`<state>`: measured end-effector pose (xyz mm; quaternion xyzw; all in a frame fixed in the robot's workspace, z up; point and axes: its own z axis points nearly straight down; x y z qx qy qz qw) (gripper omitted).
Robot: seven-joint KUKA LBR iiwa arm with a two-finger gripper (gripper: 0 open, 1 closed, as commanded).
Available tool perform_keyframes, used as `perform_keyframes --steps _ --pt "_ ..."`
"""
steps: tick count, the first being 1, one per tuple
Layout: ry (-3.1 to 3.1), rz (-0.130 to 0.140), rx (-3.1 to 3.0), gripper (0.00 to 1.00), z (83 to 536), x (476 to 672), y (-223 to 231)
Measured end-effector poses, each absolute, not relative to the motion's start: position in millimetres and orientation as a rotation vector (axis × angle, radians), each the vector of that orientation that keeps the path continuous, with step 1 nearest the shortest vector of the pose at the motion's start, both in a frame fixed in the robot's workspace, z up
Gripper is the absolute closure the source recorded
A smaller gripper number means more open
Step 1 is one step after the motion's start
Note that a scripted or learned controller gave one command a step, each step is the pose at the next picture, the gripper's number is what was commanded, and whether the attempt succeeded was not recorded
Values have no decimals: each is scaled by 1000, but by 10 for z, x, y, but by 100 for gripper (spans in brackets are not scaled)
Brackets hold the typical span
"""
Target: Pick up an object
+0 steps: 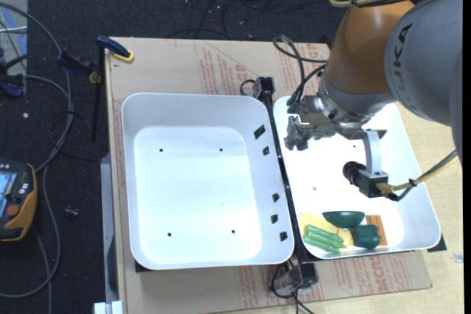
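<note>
Green ridged object (322, 237) is seen at the near edge of the right bin (412, 151), just beside a dark green bowl-shaped piece (344, 218), a green block (366, 235), a yellow flat piece (313, 221) and an orange item (374, 221). All are clustered in the bin's near corner. Gripper (300, 130) is held over the far left part of the same bin, well apart from the cluster; nothing is seen between the fingers, whose spread cannot be told. Left bin (140, 114) sits beside it on the bench (191, 59).
</note>
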<state>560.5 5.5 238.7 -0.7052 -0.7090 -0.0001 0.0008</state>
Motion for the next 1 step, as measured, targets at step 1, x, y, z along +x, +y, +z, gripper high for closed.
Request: perform_keyframes --steps 1 --pt "-2226 -1 -2216 100 2352 5534 525"
